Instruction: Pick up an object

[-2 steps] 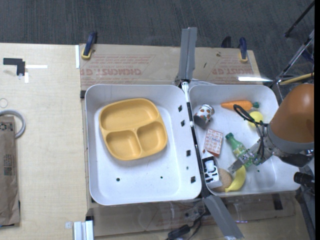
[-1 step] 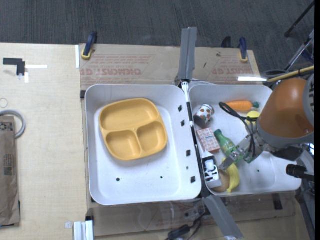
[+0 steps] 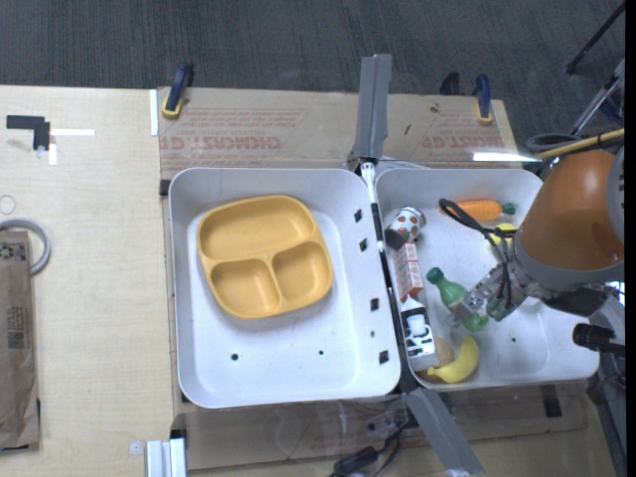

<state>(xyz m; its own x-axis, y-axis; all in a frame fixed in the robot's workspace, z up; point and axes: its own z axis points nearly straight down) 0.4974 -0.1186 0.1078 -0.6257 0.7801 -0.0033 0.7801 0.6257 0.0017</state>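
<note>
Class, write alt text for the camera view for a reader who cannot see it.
A grey and orange robot arm lowers its pincer over a green bottle in the right bin, among a banana and carrot. The left bin holds a yellow divided plate.

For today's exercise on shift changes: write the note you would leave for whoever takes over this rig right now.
Tool: low in the right bin, at the green bottle; grip state unclear.
Right bin also holds a banana, a carrot and a tall bottle along the divider.
Left bin: a yellow divided plate.
Done: nothing seen lifted.
Left: secure one object and raise it.
</note>
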